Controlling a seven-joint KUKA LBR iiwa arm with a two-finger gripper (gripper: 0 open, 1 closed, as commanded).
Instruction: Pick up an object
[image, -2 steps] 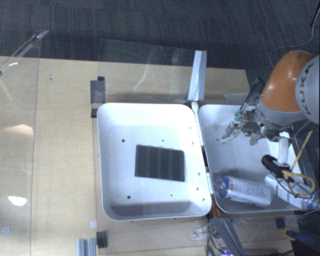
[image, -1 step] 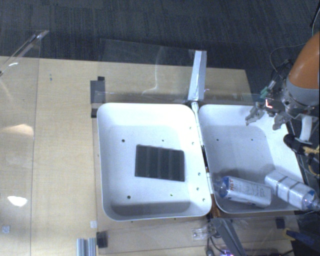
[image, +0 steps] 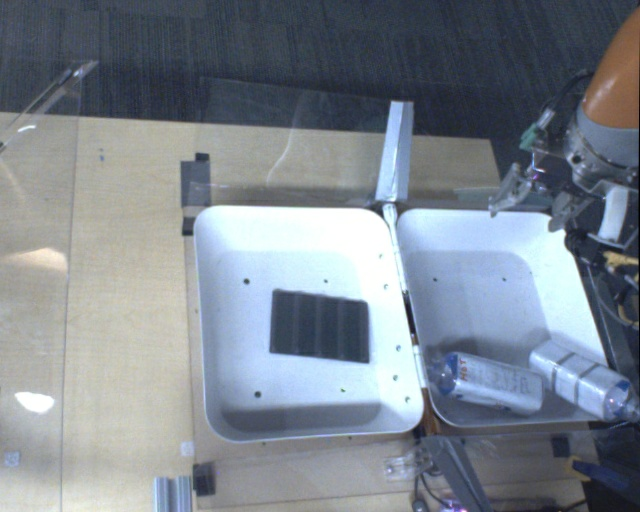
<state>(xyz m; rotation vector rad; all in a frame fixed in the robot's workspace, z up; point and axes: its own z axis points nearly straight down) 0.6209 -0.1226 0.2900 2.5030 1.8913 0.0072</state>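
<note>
Currently, arm: the grey KUKA arm with its orange band (image: 612, 95) is reaching in over the far right corner of the right bin.
Gripper: the two-finger metal gripper (image: 535, 192) is hanging above the bin's far rim; whether it is released or clenched, I cannot tell, as the tips are blurring into cables and brackets.
Right bin: the shallow white plastic bin (image: 480, 280) is lying below the gripper and toward the camera.
Candidate one: a clear cylindrical plastic bottle with a white printed label and blue end (image: 487, 381) is lying on its side well apart from the gripper, against the bin's near wall.
Candidate two: a silvery-white wrapped tube-shaped package (image: 583, 378) is resting beside it, nearer the arm's own side.
Left bin: a second white bin (image: 230, 300) holding a dark ribbed rectangular pad (image: 320, 326) is sitting farther off.
Risk: both round objects are likely rolling away under an off-centre squeeze, and hugging the wall they are leaving little finger room, so a descent may be striking the rim.
</note>
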